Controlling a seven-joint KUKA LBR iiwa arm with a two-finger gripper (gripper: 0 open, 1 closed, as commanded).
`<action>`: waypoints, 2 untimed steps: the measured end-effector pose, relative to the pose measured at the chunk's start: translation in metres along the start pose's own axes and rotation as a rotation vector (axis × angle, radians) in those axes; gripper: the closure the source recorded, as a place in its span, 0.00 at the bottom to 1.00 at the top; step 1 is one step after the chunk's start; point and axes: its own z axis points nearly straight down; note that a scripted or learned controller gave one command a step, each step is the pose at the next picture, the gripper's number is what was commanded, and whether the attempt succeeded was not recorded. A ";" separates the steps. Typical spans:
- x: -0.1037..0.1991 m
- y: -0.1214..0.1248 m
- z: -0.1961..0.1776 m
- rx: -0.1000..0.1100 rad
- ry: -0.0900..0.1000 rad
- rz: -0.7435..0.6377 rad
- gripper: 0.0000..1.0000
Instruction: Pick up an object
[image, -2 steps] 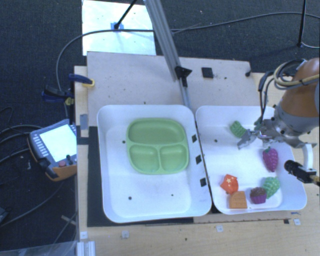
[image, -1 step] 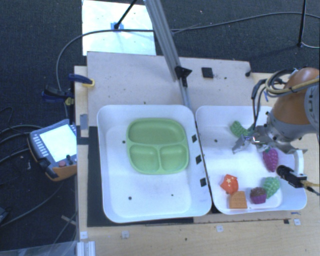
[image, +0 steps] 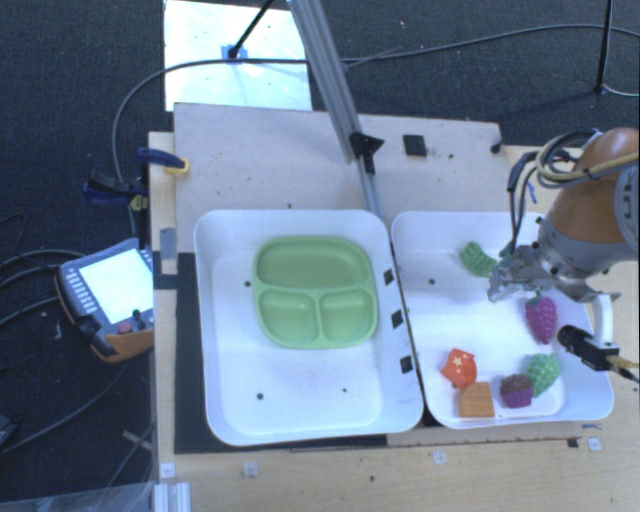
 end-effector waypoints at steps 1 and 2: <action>0.002 0.000 -0.064 -0.003 0.000 -0.003 1.00; 0.002 0.001 -0.063 0.002 0.001 -0.003 1.00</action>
